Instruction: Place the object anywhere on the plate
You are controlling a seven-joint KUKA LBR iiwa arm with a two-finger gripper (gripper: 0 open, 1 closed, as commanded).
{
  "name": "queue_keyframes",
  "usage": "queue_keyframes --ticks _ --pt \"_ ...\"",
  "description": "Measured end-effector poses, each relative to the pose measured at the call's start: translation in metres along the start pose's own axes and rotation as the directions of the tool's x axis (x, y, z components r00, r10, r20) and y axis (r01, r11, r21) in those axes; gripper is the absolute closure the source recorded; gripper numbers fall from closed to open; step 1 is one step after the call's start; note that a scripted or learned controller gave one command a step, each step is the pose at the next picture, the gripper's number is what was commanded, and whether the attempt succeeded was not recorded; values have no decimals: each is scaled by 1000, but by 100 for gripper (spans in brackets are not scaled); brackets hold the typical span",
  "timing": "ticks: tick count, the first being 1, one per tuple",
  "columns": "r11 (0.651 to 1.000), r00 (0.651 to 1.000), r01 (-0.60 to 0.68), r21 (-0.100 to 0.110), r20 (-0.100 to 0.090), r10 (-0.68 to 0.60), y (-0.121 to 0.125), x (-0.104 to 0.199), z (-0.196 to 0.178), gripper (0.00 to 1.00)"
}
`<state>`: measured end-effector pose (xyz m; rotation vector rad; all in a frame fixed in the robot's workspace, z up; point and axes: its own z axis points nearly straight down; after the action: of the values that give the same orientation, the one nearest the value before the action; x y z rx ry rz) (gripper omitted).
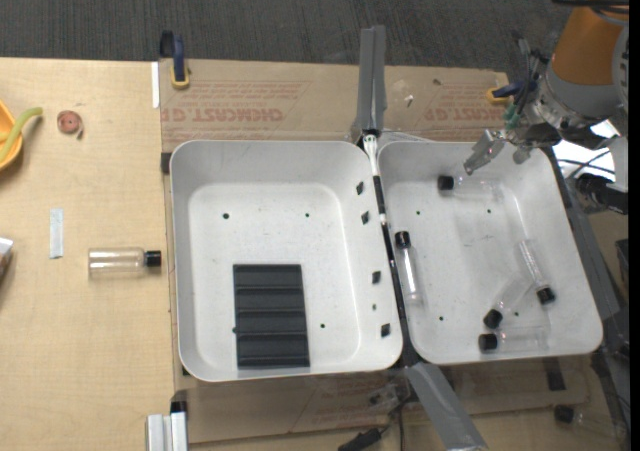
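From the overhead camera view, several clear plastic vials with black caps (528,269) lie in the right bin (570,334), one (405,264) against its left wall. The dark ribbed plate (269,315) sits in the left bin (200,189). The gripper (478,159) hovers over the right bin's far corner, fingers spread, pinching nothing. The vials look light, rigid and slippery; mid-barrel seems the safest grip.

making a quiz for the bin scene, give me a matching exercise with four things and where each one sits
Things:
1. dark ridged plate
2. end effector
3. clear bottle with black cap
4. clear tube with black cap

Places:
A. on the wooden bench left of both bins
B. over the right bin's upper edge
C. on the left bin's floor, near its front
D. in the right bin, along its left wall

Pairs: 1-C, 2-B, 3-A, 4-D
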<state>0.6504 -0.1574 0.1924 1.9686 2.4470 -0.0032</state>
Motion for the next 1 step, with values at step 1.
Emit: queue_keyframes --ticks 1 --pt "1000 1000 -14 -2 1 14 -5 -64 -30 0"
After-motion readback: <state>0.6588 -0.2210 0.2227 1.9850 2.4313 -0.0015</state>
